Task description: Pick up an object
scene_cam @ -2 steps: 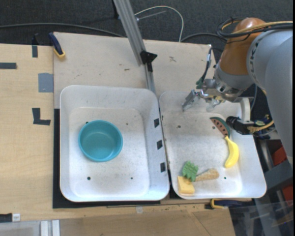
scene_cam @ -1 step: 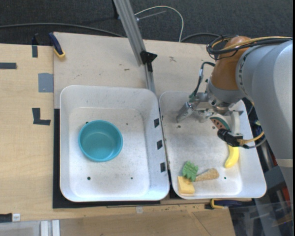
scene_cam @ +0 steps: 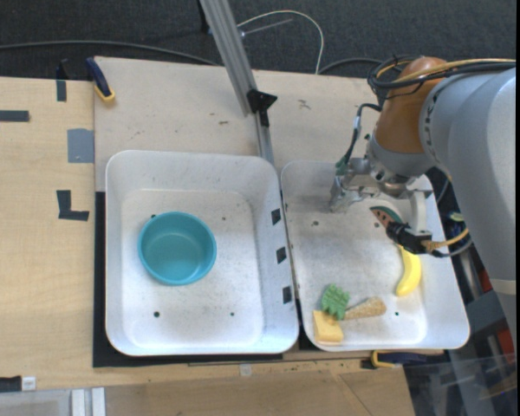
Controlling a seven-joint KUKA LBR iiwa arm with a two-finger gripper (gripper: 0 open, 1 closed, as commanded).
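Camera view: we see the pincer (scene_cam: pixel 340 199) low over the upper left of the right bin (scene_cam: pixel 312 258); we cannot tell its state. In that bin a banana (scene_cam: pixel 408 274) lies right, with a green toy (scene_cam: pixel 334 301), tan stick (scene_cam: pixel 367 308) and yellow block (scene_cam: pixel 328 328) near the front. A teal bowl (scene_cam: pixel 178 248) sits in the left bin (scene_cam: pixel 121 232)

I am reading no text, label, brand, number or sign anywhere in my view. The dark tape pieces (scene_cam: pixel 69 204) sitting on the bench (scene_cam: pixel 35 276) at the left of the frame are showing no letters, and my arm's casing is showing no legible marking.
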